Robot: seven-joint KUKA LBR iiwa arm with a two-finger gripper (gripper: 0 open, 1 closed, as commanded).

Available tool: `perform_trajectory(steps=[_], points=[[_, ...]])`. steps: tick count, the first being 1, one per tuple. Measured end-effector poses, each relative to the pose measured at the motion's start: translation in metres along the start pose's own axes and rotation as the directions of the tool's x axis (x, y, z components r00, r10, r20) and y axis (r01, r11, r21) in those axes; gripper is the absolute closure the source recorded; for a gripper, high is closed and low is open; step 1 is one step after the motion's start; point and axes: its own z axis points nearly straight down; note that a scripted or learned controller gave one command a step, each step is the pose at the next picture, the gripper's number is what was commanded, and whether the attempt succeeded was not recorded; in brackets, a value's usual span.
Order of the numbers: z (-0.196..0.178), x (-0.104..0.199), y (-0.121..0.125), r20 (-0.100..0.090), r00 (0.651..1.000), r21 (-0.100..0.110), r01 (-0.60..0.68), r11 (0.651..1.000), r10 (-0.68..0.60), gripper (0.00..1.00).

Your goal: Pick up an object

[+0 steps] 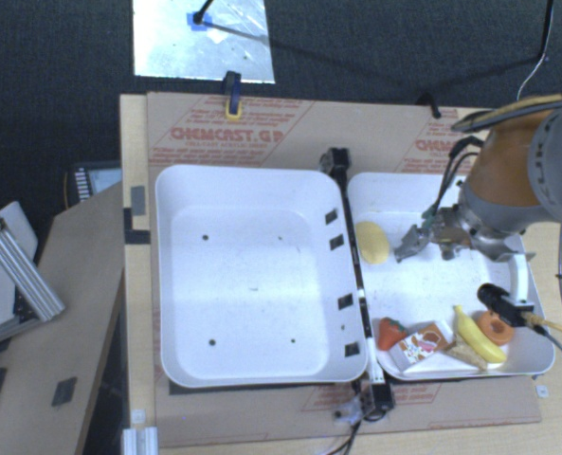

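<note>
The gripper [415, 245] hung with jaws apparently spread and holding nothing, just beside the yellow lemon-like object [373, 243] near the right bin's [404, 186] left wall, so a clean pick probably needed centring over it before closing.

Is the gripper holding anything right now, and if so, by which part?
Nothing is held. The gripper hangs over the right bin, beside the yellow lemon-like object, with nothing between its fingers.

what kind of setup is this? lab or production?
Probably a robotics lab bench for grasping trials: two shallow white plastic bins on a protective-film board, toy food such as a yellow plastic banana, and a grey-and-orange robot arm reaching in.
</note>
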Motion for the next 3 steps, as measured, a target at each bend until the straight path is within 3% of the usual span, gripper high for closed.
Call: perform_trajectory(steps=[2, 3], points=[[0.0, 0.0, 0.0, 0.0, 1.0, 0.0, 0.0, 1.0, 0.0, 0.0], [-0.011, 0.0, 0.001, 0.0, 1.0, -0.003, 0.001, 1.0, -0.001, 1.0]])
